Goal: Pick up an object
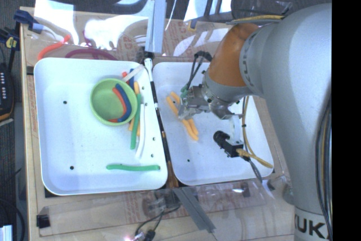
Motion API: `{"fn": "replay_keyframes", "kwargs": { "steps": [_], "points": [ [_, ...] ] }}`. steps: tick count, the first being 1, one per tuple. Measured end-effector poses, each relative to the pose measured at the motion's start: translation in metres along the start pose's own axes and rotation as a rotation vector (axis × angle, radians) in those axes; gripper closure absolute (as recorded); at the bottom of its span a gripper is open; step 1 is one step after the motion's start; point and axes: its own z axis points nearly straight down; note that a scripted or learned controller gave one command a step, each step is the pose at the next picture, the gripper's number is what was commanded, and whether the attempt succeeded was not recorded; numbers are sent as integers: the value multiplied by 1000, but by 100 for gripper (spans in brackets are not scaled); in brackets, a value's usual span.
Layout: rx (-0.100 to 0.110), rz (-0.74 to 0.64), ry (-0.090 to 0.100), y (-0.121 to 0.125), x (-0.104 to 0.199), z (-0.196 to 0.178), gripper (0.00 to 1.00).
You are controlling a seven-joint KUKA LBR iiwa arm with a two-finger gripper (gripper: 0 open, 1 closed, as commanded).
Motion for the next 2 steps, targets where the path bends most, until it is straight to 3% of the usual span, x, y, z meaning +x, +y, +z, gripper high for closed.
{"fn": "replay_keyframes", "kwargs": {
  "steps": [1, 2],
  "points": [
    [0, -1, -1, 0, 0, 0, 0],
    [-9, -52, 2, 23, 4, 24, 0]
  ]
}}
